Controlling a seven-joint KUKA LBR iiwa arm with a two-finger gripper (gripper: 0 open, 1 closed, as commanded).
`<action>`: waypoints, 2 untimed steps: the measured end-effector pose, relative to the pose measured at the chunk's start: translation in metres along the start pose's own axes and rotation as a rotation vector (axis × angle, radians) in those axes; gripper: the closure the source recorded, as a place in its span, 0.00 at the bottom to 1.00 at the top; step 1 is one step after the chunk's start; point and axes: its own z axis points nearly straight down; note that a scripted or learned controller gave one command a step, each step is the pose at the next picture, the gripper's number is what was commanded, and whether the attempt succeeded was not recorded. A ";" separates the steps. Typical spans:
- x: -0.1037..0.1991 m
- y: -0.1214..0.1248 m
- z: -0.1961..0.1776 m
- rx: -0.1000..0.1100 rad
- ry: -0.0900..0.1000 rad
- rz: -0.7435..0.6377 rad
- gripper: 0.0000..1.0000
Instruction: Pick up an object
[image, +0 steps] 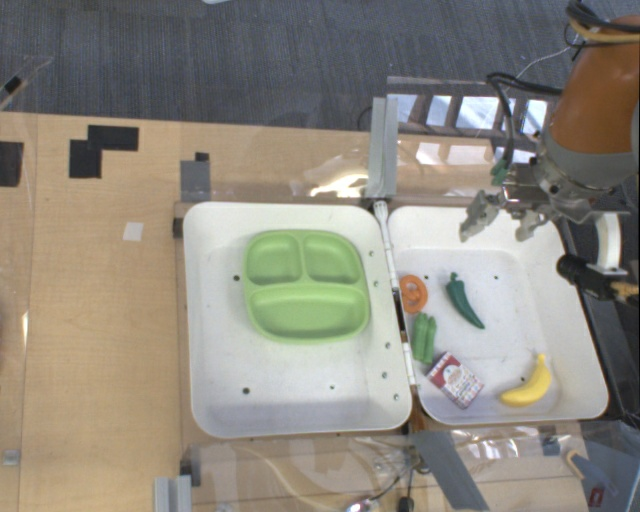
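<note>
My gripper (503, 222) hovers over the far edge of the right bin (560, 300), its two fingers spread apart with nothing between them. Below it in that bin lie a dark green pepper (464, 300), an orange round toy (412, 292) by the divider, a light green vegetable (424, 337), a small red and white packet (456, 380) and a yellow banana (530, 383). All of them lie on the bin floor, apart from the gripper.
The left bin (215, 380) holds a green divided plate (305, 285). A metal frame (380, 140) rises behind the gap between the bins. Pale wooden bench extends to the left.
</note>
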 end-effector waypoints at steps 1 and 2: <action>0.000 0.000 0.000 0.000 0.000 0.000 0.00; -0.027 -0.046 0.111 0.002 0.000 -0.133 0.00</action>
